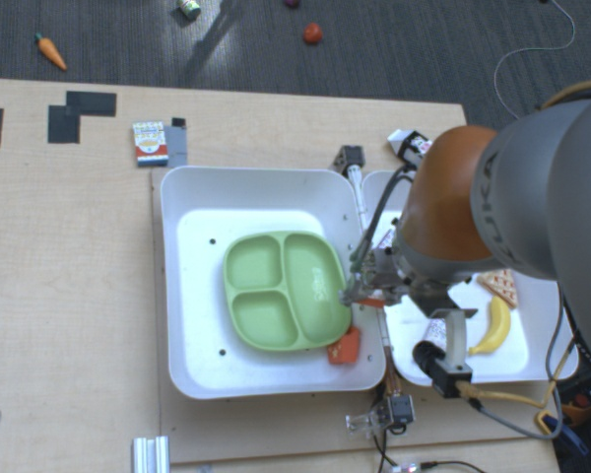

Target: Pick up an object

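A light green divided plate (pixel 281 289) lies tilted in the left white bin (pixel 192 264), its right rim close to the bin's right wall. A small red toy (pixel 344 348) rests just below the plate's lower right corner. My gripper (pixel 361 290) hangs over the wall between the two bins, right at the plate's right rim and just above the red toy. The wrist and orange band hide much of the gripper. In the right bin (pixel 532 363) lie a yellow banana (pixel 492 327) and a waffle-like piece (pixel 499 286).
A small red and white box (pixel 150 143) stands on the bench beyond the left bin's far left corner. Cables and a connector (pixel 394 410) run along the bench's front edge below the bins. The arm covers most of the right bin.
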Tool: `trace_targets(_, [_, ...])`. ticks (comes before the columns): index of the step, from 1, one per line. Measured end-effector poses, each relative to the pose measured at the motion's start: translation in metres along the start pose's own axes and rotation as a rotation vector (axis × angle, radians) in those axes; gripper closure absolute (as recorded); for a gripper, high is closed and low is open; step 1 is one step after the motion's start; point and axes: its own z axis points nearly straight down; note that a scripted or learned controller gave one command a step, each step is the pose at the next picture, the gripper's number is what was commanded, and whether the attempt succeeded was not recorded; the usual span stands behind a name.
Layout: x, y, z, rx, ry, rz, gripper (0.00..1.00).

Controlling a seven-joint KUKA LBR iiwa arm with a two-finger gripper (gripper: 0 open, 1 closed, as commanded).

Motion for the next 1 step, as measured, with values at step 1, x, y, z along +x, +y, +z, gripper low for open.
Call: trace_targets(1, [-0.0646,0.0001,-0.0001,-0.001,-0.001,0.003,1.0])
